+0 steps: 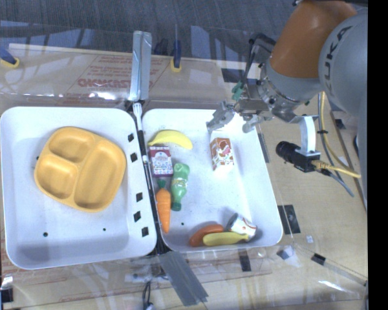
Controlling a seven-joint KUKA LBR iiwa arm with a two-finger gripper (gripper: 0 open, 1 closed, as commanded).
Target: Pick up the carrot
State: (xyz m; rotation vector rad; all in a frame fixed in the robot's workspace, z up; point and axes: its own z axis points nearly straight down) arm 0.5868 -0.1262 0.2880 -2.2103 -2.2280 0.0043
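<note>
Hovering over the right bin's (266, 192) far edge, my fingers (233, 119) stand spread and hold nothing. The carrot (163, 208) lies against that bin's left wall, beside the green bottle (179, 186). It looks light, stiff and smooth, so I'd pinch its thick middle.

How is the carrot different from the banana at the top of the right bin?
The carrot is orange and tapers to a point; the banana is yellow and curved. The carrot lies lengthwise along the right bin's left wall, while the banana lies crosswise near the bin's far edge. The carrot touches the green bottle; the banana lies above the small carton. Both lie flat.
</note>
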